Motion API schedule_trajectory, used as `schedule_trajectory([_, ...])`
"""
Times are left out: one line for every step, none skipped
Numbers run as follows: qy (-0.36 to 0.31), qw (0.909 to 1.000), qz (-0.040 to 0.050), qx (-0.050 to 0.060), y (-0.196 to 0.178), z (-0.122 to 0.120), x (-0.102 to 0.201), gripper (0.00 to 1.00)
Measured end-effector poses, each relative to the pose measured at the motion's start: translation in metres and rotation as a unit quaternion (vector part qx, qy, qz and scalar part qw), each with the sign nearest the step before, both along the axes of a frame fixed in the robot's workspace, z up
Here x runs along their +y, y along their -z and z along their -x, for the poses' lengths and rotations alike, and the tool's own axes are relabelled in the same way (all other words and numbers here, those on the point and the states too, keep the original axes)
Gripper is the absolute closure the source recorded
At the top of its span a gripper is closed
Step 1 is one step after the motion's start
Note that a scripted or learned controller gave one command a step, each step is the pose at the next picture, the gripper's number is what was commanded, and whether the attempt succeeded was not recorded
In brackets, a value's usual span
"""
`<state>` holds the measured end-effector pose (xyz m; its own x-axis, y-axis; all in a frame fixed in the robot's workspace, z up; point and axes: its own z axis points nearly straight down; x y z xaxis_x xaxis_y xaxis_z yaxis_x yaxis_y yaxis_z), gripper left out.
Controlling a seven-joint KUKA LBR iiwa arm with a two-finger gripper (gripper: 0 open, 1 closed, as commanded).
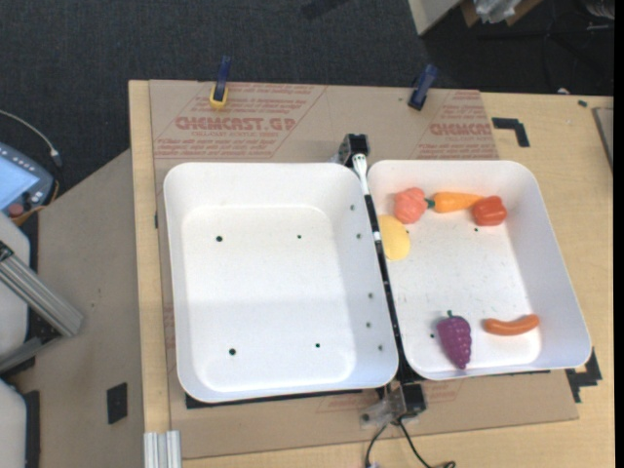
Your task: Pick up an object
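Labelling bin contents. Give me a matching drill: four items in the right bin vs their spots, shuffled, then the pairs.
Items:
1. purple grapes
2. yellow fruit
3. red pepper
4. orange chili

Places in the right bin:
A. against the left wall, by the divider
B. far side, right of the carrot
C. near right corner
D. near edge, left of the chili

Pairs: 1-D, 2-A, 3-B, 4-C

A brown board sits on a pale bench over dark carpet.
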<state>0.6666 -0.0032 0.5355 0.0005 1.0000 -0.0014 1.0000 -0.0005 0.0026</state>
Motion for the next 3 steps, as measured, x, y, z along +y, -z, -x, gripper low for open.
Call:
schedule_trajectory([0.0, 1.0, 0.0, 0.0, 0.0, 0.0, 0.0063, 1.0])
schedule_trajectory([0.001, 1.0, 0.0001, 0.0, 0.0, 0.0, 0.0075, 1.0])
schedule_trajectory([0.0, 1.0, 0.0, 0.0, 0.0, 0.0001, 0.0135, 1.0])
